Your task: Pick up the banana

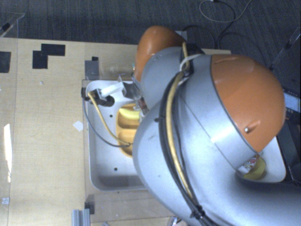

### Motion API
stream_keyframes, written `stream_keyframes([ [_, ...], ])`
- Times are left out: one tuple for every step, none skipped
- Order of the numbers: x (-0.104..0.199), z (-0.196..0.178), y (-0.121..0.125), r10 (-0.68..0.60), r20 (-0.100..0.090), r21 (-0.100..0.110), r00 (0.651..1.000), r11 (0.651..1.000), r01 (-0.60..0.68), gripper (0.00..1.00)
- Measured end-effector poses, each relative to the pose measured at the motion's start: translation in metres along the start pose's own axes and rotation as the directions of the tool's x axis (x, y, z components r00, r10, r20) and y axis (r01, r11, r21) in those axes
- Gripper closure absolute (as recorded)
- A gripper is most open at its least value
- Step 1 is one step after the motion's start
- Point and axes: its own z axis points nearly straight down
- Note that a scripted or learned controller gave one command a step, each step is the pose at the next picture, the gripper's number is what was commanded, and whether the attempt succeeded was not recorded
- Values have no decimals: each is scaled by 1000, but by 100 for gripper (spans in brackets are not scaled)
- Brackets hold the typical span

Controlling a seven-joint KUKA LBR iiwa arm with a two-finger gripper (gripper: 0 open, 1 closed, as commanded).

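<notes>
We're in the reach-down step w/ gripper (133,97) over the banana (127,126) at 9 o'clock of the arm (197,140); grip state can't tell, next needs a clean close.

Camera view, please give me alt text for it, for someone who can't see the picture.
A large grey arm with orange bands reaches in from the right and covers most of a shallow white bin on a pale wooden bench. Yellow banana shows in the bin just left of the arm, beside a looping yellow cable.
</notes>
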Motion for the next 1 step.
stream_keyframes([
  [6,-98,-36,69,24,-22,997,997,-68,100],
])
